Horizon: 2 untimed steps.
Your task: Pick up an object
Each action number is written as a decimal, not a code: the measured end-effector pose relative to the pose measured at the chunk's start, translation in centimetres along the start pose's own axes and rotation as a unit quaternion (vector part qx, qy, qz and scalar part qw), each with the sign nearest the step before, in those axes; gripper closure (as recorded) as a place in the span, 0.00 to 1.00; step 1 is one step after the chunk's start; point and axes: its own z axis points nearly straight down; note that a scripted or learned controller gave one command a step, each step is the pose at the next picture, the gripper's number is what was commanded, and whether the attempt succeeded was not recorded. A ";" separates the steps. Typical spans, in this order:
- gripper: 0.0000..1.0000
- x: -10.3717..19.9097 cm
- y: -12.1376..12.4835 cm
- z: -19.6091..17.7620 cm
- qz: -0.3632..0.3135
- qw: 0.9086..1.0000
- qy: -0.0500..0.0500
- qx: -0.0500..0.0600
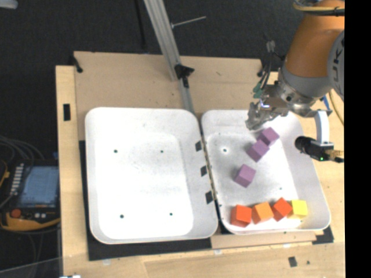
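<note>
Right bin (301,172): gripper (257,120) near far rim over purple block (268,136); finger state unclear.

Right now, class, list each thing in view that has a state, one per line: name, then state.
hand: low over the right bin's far end, beside the purple blocks; grip unclear
three purple blocks: lying apart in the right bin
row of orange, red and yellow blocks: resting along the right bin's near wall
right bin: holds all the blocks
left bin: flat on the bench
</note>
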 end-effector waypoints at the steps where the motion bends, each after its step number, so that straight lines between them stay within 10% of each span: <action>1: 1.00 6.2 0.1 0.9 -0.001 1.000 0.000 0.000; 2: 1.00 12.0 -0.4 1.7 0.000 1.000 0.000 0.001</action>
